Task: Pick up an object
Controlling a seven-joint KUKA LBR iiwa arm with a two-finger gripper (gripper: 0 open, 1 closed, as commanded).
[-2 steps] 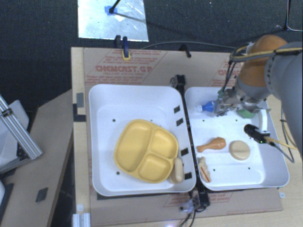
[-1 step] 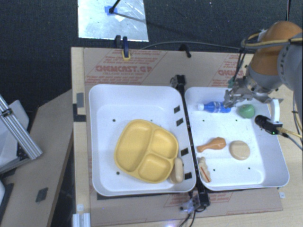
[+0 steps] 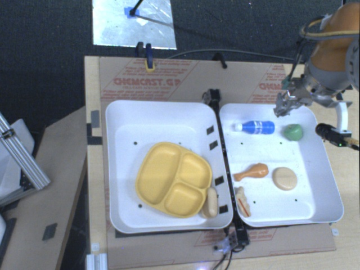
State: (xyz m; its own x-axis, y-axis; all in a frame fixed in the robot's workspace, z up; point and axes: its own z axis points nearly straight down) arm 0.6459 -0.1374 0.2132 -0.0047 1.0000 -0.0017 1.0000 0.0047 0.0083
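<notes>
No single object is marked out by the task, and the candidates all lie loose in the bins. The right bin (image 3: 326, 173) holds a small bottle (image 3: 256, 127) with a blue label and white cap end, lying on its side near the far wall; a green rounded lump (image 3: 293, 132) just to its right; an orange drumstick-shaped piece (image 3: 252, 172) near the middle; a flat tan disc (image 3: 285, 179) beside that; and a small striped tan and orange piece (image 3: 242, 201) against the near-left wall. The left bin (image 3: 121, 167) holds a yellow divided tray (image 3: 174, 179) with three compartments, lying flat, and a pale beige oblong piece (image 3: 211, 202) touching the tray's near-right corner. The gripper (image 3: 284, 103) hangs over the far edge of the right bin, above and a little right of the bottle, touching none of the objects; it is dark, small and seen against the bin wall, so whether it is open or closed cannot be told, and nothing is seen in it. The arm (image 3: 336, 38) above it is cut off at the right edge. Black clips (image 3: 214, 97) sit along the seam where the two bins meet.
</notes>
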